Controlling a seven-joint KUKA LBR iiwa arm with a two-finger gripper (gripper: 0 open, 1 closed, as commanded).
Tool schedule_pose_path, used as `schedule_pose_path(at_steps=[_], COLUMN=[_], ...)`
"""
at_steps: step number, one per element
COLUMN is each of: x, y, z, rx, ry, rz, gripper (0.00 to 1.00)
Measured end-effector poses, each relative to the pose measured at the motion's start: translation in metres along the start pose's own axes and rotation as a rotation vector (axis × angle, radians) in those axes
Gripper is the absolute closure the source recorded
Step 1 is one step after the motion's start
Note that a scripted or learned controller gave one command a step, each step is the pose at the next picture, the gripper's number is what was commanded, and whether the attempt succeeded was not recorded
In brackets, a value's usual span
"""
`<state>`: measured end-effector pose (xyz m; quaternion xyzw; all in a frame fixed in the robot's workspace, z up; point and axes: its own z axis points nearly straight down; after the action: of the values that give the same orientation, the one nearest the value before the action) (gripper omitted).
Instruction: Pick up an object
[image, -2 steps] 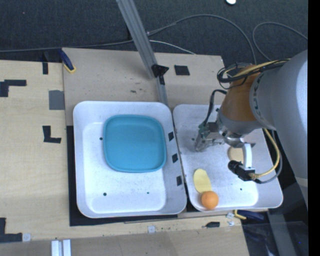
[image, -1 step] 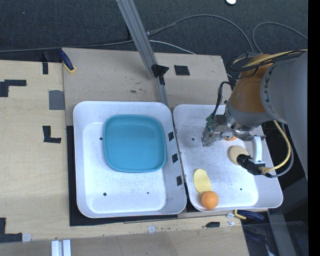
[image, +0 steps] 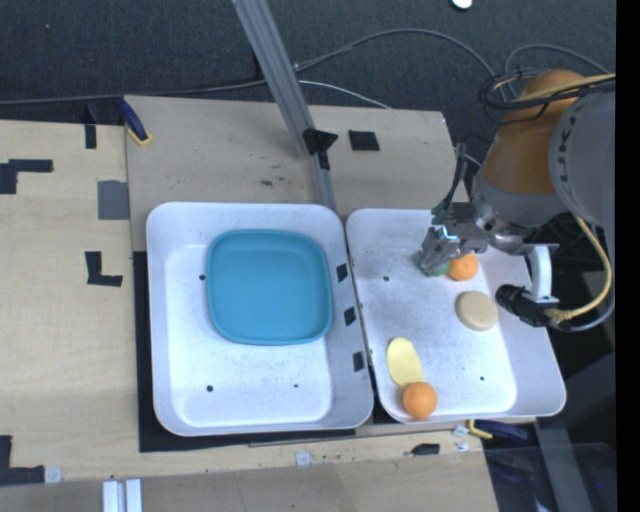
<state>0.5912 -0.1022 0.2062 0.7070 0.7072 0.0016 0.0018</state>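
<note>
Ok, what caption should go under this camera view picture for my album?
Grey robot arm's claw beside a small orange ball in the right white bin; square blue plate in the left white bin.

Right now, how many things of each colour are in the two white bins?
Blue: 1, the plate in the left bin
Orange: 2, one ball by the claw, another ball near the front of the right bin
Yellow: 1, a flat piece
Beige: 1, a round lump
Total: 5

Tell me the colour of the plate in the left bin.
Light blue plate, plain, seen in the camera view.
</note>
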Motion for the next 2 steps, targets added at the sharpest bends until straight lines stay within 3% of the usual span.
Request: schedule_pose_path(at_steps=[1, 2], x=[0.0, 0.052], y=[0.001, 0.024], z=[-0.052, -0.039], rx=[0.0, 0.006], ry=[0.0, 0.001], rz=[0.0, -0.004], gripper=[1.0, 1.0])
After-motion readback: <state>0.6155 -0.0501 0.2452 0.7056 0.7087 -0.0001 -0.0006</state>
